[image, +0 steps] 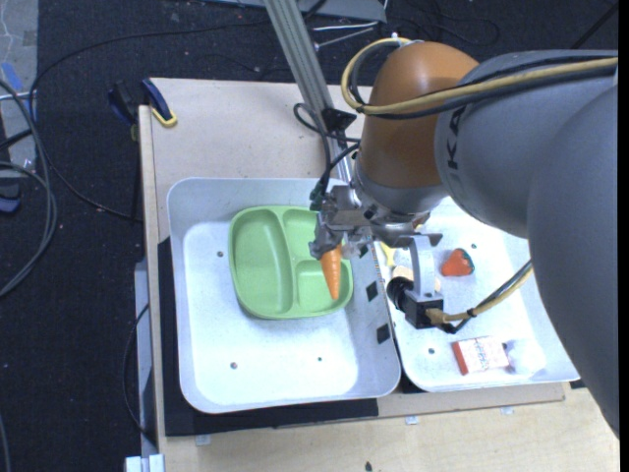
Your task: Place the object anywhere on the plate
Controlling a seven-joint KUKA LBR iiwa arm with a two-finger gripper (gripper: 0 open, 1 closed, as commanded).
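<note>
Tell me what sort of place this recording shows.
Probably a robotics lab: a grey arm works over two white bins on a wooden bench, with loose cables on dark carpet. Toy carrot hangs over a green plate.

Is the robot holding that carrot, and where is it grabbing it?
Yes. The end effector holds the carrot by its top end, and the rest hangs down over the green plate.

Orange carrot [332, 271] upright over green plate [265, 264], right compartment
</note>
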